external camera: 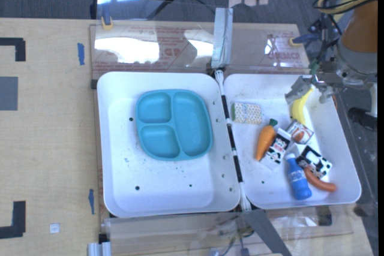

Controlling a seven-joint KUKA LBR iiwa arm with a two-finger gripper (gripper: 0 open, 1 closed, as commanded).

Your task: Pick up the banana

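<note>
Banana (298, 108) was my target, and it lay at the far end of the right bin (345, 147), near the back wall, its upper end tucked under my gripper (312, 88). I hovered right over that end, wrist low, arm in from the right. Whether I was clamped or spread, I could not tell from this angle; the metal parts hid the contact, so I would not call it a hold. I judged this the reach-and-grasp step, not the lift.

Close by in the same bin sat a carrot (265, 139), a small patterned packet (247, 112), black-and-white blocks (277, 150), a blue bottle (297, 178) and an orange sausage-like toy (319, 180). The carrot and the nearest block were near the banana's lower end, though apart from it. The left bin (114, 189) held a blue divided plate (174, 124), well away.

Next move, as I saw it: get a firm pinch across the banana's width, then rise straight up, clear of the back wall.
</note>
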